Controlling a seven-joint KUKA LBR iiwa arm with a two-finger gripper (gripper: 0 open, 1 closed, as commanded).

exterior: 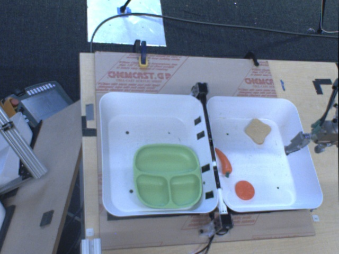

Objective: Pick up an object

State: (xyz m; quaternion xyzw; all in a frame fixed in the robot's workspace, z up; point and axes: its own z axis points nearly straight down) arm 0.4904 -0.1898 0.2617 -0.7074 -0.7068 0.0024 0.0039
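Three small objects are seen in the right bin (304,168), any of which may serve as the thing to be picked up. A tan, toast-like piece (257,130) lies flat in the upper middle of that bin. An orange-red carrot-shaped piece (224,162) lies lower down on the bin's left side, close against the divider where the two bins meet. A flat orange-red disc (244,190) rests near the bin's lower edge, just below and to the right of the carrot-shaped piece and apart from it. All three are seen lying on the white floor, well apart from the gripper. The gripper (293,145) is seen at the right side of the frame, over the right rim of the right bin, roughly level with the tan piece and to its right; nothing is seen in it, and whether its jaws are spread or pressed together cannot be told at this size and angle. The left bin (122,110) is occupied by a pale green divided tray (167,175) with three compartments, set in the bin's lower right part. Both bins are borne by a board printed with red lettering (175,70), on a tan bench.
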